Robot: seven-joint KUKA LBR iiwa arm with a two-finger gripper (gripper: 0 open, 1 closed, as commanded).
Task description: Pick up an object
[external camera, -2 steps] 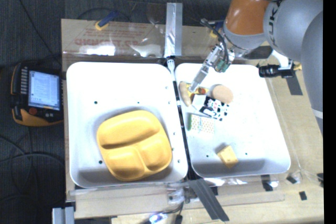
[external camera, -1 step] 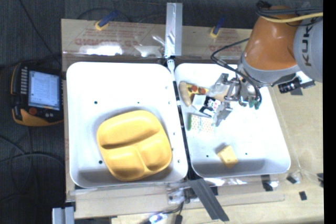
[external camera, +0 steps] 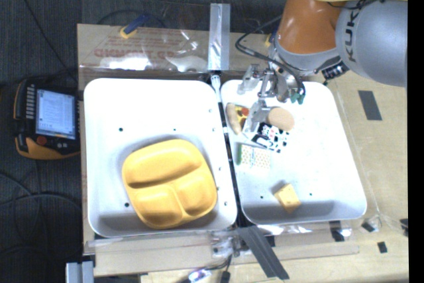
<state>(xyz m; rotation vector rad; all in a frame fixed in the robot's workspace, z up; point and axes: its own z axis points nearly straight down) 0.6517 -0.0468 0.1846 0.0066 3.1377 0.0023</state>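
Gripper (external camera: 260, 117): you can't tell if its fingers are open.
Card (external camera: 272, 136): in the right bin (external camera: 331, 162), long side slanting near-right.
Tray (external camera: 169, 181): left bin (external camera: 112, 109).

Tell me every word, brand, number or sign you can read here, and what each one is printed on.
"KU", dark upright letters cut off by the joint's curve, on the grey robot arm.
Red print on the clear plastic bag behind the bins: too blurred to read.
Lit screen of the black and orange handheld controller: too small to read.
Dots on the small black and white card: no readable text.
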